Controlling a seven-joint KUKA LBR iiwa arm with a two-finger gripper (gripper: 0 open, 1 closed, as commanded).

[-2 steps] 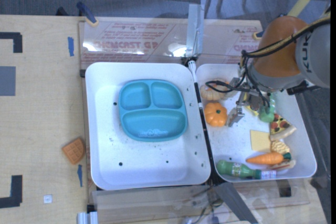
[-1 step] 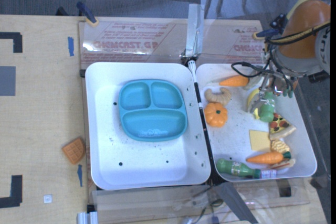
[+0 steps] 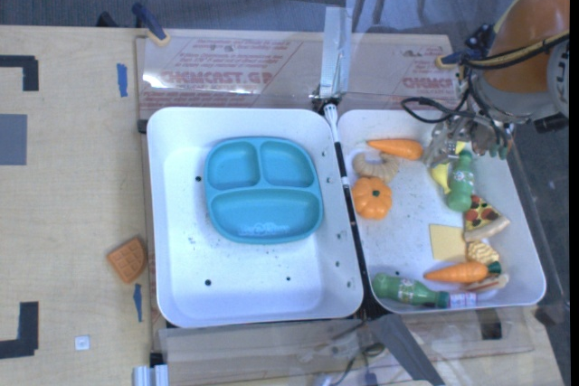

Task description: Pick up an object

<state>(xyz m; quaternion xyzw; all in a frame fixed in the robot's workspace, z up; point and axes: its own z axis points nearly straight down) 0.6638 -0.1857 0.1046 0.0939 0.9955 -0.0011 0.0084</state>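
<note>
Crowding jaws [image 3: 450,151]: carrot [image 3: 395,148], green bottle [image 3: 460,183]

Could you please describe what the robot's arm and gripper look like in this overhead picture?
The arm has a rounded grey body with a glossy orange band above the wrist. Black cables loop beside it, and yellow wiring runs along it. The metallic two-finger gripper looks small, silvery and cluttered with fittings.

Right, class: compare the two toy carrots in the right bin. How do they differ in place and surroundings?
The upper carrot lies near the bin's far edge, beside the small pumpkin. The lower carrot lies near the bin's front edge, just above the green bottle. The upper carrot lies close to the gripper; the lower one is well away from it. Both are orange and lie roughly sideways.
</note>
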